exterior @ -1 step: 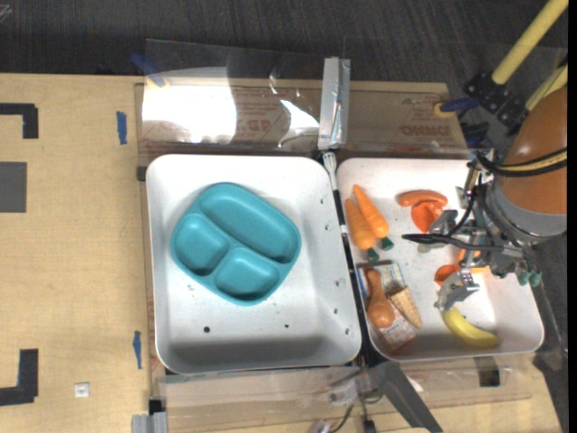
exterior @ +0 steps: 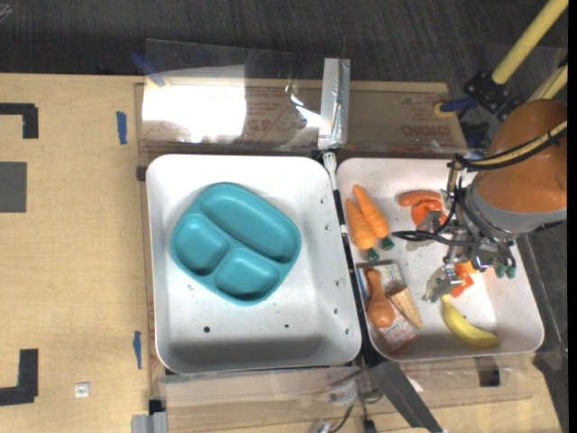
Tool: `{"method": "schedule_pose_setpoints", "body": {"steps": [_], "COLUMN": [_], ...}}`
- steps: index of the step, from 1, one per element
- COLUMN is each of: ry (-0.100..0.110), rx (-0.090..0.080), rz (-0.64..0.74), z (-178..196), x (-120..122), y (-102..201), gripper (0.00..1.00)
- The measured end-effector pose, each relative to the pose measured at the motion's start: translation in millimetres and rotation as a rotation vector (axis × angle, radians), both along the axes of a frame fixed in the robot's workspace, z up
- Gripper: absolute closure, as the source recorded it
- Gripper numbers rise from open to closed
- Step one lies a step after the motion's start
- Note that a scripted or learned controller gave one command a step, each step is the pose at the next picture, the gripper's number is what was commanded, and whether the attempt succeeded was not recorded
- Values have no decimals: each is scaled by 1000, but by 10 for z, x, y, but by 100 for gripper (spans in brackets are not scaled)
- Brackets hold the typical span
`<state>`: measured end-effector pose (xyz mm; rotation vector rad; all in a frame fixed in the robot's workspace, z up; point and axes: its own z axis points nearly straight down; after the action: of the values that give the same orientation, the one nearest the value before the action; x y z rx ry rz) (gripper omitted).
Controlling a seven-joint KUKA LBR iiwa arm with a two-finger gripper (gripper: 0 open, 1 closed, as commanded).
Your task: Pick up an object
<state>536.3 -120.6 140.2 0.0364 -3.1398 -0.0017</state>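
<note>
At the right of the frame, the gripper [exterior: 448, 280] hangs over the right bin [exterior: 523, 332] near a banana [exterior: 469, 325]; whether its jaws are open or closed is unclear.

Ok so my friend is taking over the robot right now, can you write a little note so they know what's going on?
Gripper: low in the right bin, with a small orange item at its tip; I cannot tell whether it has a grip on anything.
Right bin: two carrots by the left wall, an orange-red piece near the top, a banana at the bottom, a packet and cone-like toy lower left.
Left bin: a teal divided plate.
Done: the arm is down among the objects.
Left: a lift that visibly carries one object.
</note>
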Motion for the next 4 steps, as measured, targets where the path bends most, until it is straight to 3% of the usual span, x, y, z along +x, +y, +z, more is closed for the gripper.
{"method": "schedule_pose_setpoints", "body": {"steps": [1, 2, 3, 4], "ry": [-12, -26, -8, -12], "rx": [-5, -7, -1, -6], "rz": [61, 65, 146, 516], "z": [-512, -381, -49, -499], "x": [-107, -62, -247, -126], "y": [-900, -878, -446, -143], "gripper": [0, 100, 100, 100]}}
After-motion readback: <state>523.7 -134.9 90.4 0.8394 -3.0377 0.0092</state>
